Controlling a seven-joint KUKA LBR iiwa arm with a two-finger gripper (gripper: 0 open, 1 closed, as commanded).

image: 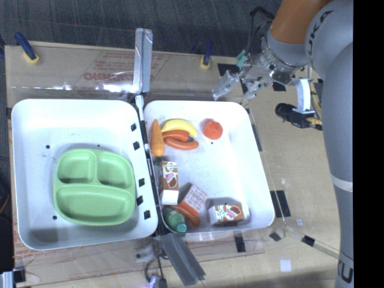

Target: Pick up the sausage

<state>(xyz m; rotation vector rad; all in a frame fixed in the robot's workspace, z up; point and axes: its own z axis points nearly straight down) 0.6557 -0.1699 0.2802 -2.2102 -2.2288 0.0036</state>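
The sausage (pixel 179 140) is a reddish-orange link lying in the right bin (pixel 240 161), just below a yellow banana (pixel 179 126) near the bin's back left. My gripper (pixel 237 89) hangs above the right bin's back rim, to the upper right of the sausage and well apart from it. Its two fingers (pixel 223 87) are spread, with nothing between them.
In the right bin lie a carrot (pixel 156 138), a red tomato (pixel 212 129), small cartons (pixel 170 176), a packet (pixel 227 212), a green bottle (pixel 176 221) and another orange piece (pixel 188 212). The left bin (pixel 36 131) holds a green divided plate (pixel 95 186).
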